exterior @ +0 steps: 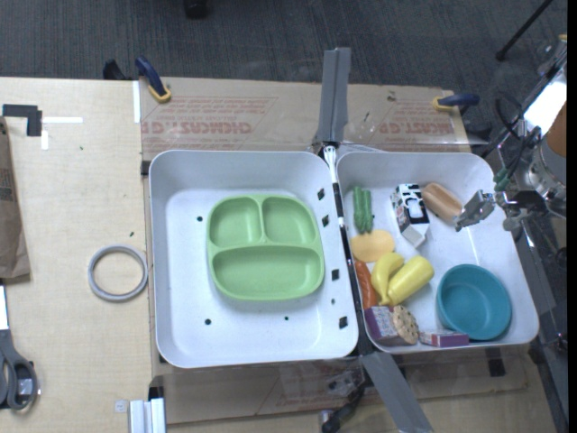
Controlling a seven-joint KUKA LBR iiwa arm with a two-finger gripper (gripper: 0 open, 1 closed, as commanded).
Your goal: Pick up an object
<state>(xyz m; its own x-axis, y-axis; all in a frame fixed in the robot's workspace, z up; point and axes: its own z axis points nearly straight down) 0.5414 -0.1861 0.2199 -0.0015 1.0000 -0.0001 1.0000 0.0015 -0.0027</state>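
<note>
My gripper (472, 211) hangs over the right bin (510, 242), near its right wall, with nothing visibly held. Just left of it lie a tan bread roll (442, 201) and a black-and-white carton (410, 215). A teal bowl (473, 301) sits below the gripper in the bin's front right corner. Along the bin's left side are a green bean pod (362, 209), a yellow piece (372, 244), a banana (386, 275), a yellow corn-like item (411, 278), an orange carrot (363, 284) and a cookie packet (392, 325).
The left bin (171, 260) holds a green divided plate (265, 246). On the bench to the left lie a grey tape ring (118, 271), scissors (18, 382) and a brown bag (11, 215). A grey divider post (334, 97) stands between the bins at the back.
</note>
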